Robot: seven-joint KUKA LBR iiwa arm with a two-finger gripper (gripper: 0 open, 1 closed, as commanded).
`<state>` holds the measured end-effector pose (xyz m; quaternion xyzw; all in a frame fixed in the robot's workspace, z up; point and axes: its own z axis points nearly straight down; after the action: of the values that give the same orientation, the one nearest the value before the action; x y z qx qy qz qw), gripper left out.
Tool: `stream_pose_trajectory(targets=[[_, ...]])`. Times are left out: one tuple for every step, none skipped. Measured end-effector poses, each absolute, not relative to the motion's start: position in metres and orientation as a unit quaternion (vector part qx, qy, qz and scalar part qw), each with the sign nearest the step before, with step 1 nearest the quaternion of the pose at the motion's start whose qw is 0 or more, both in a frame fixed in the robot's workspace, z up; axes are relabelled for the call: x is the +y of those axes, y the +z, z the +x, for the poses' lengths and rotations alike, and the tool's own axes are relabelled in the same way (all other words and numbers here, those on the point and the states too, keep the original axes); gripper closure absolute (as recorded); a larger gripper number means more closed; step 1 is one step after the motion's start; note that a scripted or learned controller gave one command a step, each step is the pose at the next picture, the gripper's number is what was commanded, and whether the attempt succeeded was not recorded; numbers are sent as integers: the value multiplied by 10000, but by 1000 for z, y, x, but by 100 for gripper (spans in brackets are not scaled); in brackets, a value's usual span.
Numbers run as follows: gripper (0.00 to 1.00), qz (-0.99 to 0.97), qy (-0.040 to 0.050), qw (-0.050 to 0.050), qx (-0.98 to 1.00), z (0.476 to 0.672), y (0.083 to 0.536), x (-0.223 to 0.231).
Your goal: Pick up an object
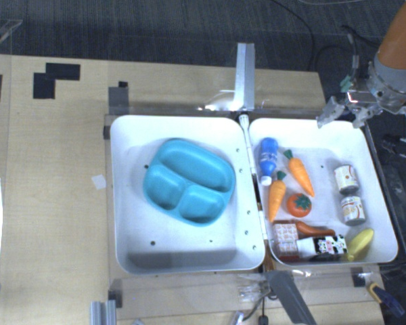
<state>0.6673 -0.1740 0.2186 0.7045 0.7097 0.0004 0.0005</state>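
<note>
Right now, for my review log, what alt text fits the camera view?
The arm's hand hovers over the far edge of the right bin, which holds toy food including two carrots and two cans. The left bin holds a blue divided tray.

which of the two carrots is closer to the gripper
The upper carrot, right of the blue bottle. It lies nearer the gripper than the lower carrot beside the tomato.
</note>
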Motion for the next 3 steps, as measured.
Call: stream_pose_trajectory(targets=[[0, 7005, 11, 17, 7136, 670, 97, -132], [0, 7102, 16, 21, 7040, 671, 86, -125], [100, 7081, 38, 39, 7061, 674, 97, -123]])
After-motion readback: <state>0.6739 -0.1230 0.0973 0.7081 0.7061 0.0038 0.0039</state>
